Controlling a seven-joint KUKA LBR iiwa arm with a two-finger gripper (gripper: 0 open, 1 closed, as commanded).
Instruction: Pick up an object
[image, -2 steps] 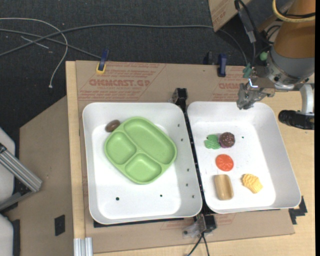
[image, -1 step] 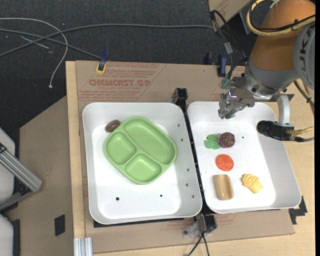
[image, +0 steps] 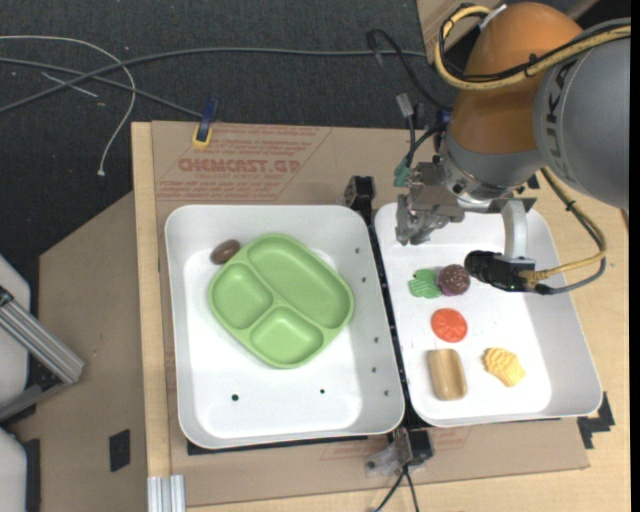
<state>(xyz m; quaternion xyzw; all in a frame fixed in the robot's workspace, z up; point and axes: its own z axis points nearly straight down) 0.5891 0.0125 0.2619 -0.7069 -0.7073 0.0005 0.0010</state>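
Objects for picking lie just below the hand (image: 415, 235) in the right bin (image: 570, 330): a green piece (image: 425, 284) touching a dark ball (image: 455, 279), nearest. Whether the hand is spread cannot be told. A straight descent onto one piece alone is advised.

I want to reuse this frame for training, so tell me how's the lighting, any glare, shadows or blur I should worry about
In the camera view the light is even and soft, with no strong glare on the white bins; faint shadows sit under the green divided plate; the small items such as the orange round piece look sharp; the arm's orange band looms large and slightly soft near the lens, shading the gripper.
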